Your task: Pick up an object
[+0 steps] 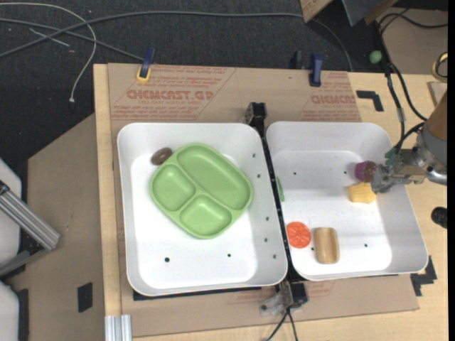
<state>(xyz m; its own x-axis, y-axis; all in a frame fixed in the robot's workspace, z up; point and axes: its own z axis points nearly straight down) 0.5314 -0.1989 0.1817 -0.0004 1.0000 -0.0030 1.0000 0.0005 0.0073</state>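
A cardboard-topped bench carries two white bins. Over the right bin the gripper hangs low beside a purple object (its grip I cannot tell), just above a yellow block. Nearer the front lie an orange disc and a tan piece. The left bin holds a green divided tray and a small brown item.

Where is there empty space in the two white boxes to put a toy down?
Left bin: bare floor in front of the green tray, toward the near rim. Right bin: bare middle and back-left part, between the orange disc and the purple object. It is crowded near the gripper, the purple object and yellow block.
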